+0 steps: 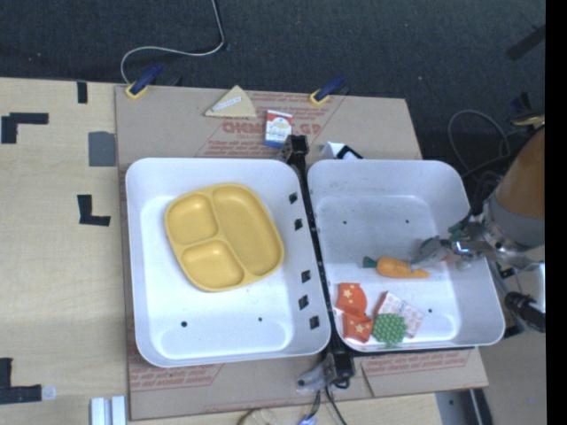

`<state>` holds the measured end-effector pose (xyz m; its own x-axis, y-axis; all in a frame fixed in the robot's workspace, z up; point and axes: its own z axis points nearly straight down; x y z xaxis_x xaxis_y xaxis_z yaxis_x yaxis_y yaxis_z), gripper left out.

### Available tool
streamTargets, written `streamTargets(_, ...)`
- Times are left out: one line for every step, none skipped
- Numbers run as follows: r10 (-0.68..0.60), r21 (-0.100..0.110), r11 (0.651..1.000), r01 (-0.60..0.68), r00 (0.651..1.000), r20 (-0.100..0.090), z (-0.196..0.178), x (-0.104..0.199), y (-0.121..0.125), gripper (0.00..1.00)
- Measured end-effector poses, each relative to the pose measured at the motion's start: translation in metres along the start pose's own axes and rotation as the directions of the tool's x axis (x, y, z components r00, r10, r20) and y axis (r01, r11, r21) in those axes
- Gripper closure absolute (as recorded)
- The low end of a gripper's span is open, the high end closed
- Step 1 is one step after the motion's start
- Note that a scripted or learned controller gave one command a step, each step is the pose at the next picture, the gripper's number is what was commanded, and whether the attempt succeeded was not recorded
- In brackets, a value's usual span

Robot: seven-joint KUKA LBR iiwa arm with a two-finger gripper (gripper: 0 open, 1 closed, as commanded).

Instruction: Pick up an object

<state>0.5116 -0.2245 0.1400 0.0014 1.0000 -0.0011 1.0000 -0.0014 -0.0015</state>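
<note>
Just left of hand (431,251) (right bin (390,184)): carrot (400,268).

We can't read any text cleanly. Cardboard sheet (372,122) under the bins carries faint red print, too blurred to make out. Small red-and-white box (278,129) has a label, illegible. Same for the printed packet (400,312).

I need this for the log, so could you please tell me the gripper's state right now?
Gripper: in the right white bin, beside the orange toy carrot; open or shut cannot be told.
</note>
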Motion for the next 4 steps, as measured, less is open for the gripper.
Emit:
streamTargets(-0.002, -0.001, 1.0, 0.002, 1.0, -0.001, 0.049, 0.055, 0.038, 0.0)
streamTargets(-0.001, -0.002, 1.0, 0.001, 1.0, 0.001, -0.018, 0.0, -0.002, 0.0)
streamTargets(-0.002, -0.004, 1.0, 0.002, 1.0, 0.001, 0.053, 0.012, -0.005, 0.0)
streamTargets(-0.001, -0.007, 1.0, 0.001, 1.0, 0.004, 0.043, 0.011, -0.004, 1.0)
